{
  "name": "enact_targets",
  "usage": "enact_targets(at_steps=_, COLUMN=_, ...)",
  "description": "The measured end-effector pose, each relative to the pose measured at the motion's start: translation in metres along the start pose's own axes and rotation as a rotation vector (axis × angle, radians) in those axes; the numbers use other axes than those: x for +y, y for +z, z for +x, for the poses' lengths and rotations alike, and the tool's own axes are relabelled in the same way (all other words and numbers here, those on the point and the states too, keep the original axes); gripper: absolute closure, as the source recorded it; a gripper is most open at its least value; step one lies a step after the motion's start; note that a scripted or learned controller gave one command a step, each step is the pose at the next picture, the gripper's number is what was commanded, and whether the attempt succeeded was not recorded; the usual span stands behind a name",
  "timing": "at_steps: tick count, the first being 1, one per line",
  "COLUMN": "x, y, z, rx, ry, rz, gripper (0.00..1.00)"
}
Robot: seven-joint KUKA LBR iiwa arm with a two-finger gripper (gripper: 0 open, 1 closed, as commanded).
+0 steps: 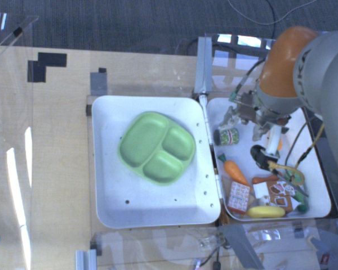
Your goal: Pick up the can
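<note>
Can (227,135) lies on its side at nine o'clock in right bin (324,206) | gripper (243,116) hangs just above it, grip state impossible to tell | carrot (235,171) at six o'clock, clear of the approach

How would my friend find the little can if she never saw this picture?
Look in the right-hand white bin, the crowded one. Near its top left corner, above the carrot, lies the can on its side. It is the only round thing with a green label.
</note>
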State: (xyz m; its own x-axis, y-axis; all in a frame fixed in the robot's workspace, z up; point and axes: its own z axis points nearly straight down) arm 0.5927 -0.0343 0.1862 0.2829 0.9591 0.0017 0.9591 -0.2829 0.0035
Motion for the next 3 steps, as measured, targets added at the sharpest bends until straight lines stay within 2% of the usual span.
enact_targets(at_steps=1, x=0.015, y=0.002, z=0.060, rx=-0.001, ry=0.570, rz=0.002, gripper=0.00)
enact_targets(at_steps=2, x=-0.009, y=0.019, z=-0.060, rx=-0.002, ry=0.777, rz=0.003, gripper=0.00)
enact_targets(at_steps=3, x=0.073, y=0.090, z=-0.027, rx=-0.002, ry=0.633, rz=0.001, gripper=0.00)
